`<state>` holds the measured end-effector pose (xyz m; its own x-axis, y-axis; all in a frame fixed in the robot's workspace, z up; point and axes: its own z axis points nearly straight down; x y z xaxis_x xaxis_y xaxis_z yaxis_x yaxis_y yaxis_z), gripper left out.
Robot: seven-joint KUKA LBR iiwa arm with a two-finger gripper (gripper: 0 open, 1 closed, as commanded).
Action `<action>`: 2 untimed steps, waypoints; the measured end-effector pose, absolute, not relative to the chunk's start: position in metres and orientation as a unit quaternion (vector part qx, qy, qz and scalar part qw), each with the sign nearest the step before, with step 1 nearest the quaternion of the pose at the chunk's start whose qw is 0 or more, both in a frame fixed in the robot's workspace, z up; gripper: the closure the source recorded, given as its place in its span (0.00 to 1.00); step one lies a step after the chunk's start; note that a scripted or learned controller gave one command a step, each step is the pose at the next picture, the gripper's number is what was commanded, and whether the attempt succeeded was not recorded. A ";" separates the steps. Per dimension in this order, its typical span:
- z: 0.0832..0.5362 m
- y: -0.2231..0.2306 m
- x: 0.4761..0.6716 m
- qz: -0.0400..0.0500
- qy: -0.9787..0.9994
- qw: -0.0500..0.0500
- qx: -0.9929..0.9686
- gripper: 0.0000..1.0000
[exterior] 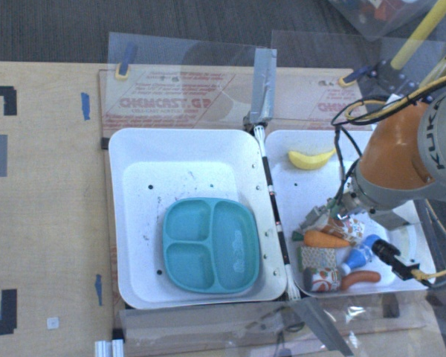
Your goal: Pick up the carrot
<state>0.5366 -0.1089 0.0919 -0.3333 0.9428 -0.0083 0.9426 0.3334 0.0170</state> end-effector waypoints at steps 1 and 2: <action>0.239 -0.109 0.480 0.000 0.750 0.001 0.662 0.00; 0.116 -0.106 0.483 0.004 0.808 0.007 0.589 0.00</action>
